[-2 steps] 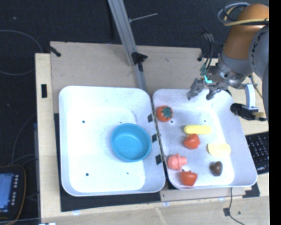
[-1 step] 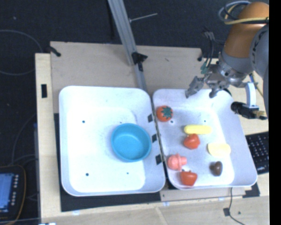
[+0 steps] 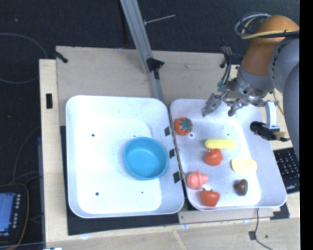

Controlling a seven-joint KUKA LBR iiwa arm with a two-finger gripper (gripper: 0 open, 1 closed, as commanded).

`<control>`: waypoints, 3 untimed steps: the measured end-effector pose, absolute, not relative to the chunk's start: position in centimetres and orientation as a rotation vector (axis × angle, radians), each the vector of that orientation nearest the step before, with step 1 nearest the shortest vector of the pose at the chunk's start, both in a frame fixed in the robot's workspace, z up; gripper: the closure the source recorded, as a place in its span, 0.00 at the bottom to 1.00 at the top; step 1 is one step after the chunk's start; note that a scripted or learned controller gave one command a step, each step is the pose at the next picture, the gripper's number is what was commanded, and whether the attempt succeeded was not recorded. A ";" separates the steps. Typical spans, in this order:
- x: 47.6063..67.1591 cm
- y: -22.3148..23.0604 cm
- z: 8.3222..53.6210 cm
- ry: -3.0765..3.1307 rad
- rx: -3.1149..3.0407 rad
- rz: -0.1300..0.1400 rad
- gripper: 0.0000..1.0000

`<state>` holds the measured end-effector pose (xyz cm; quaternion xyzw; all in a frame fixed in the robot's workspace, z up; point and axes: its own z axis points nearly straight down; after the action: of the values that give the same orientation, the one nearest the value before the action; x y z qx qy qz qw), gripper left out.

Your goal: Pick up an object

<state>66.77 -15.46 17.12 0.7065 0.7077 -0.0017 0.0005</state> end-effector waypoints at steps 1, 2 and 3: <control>66.8 -15.4 12.9 2.226 2.217 -0.008 0.00; 66.8 -15.6 10.1 2.226 2.217 -0.007 0.00; 67.0 -15.7 11.6 2.223 2.209 -0.003 1.00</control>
<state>66.99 -15.72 11.59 0.7049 0.7093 -0.0009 0.0041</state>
